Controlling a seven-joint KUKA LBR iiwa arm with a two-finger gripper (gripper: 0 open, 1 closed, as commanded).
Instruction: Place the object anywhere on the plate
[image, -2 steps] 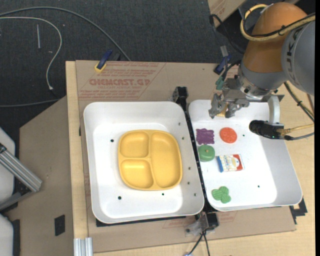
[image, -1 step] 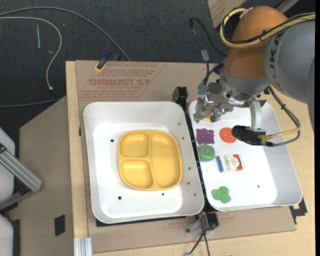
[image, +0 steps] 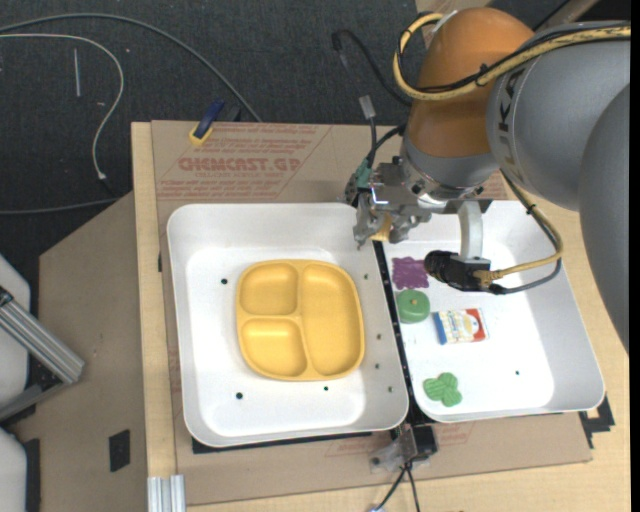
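Observation:
A yellow plate (image: 300, 320) with three compartments lies in the middle of the left bin (image: 200, 250). My gripper (image: 372, 230) hangs over the divide between the two bins, near their far edge, above and to the right of the plate. In the right bin (image: 540, 350), along its left side, lie a purple piece (image: 408, 271), a round green piece (image: 413, 306), a red and white packet (image: 460, 327) and a lumpy green piece (image: 442, 389). The purple piece is the one closest to the gripper, just below and to its right.
The arm's orange and grey body (image: 470, 90) covers the far part of the right bin. A black fitting with a yellow cable (image: 455, 270) hangs beside the purple piece. Both bins rest on a cardboard sheet (image: 250, 160).

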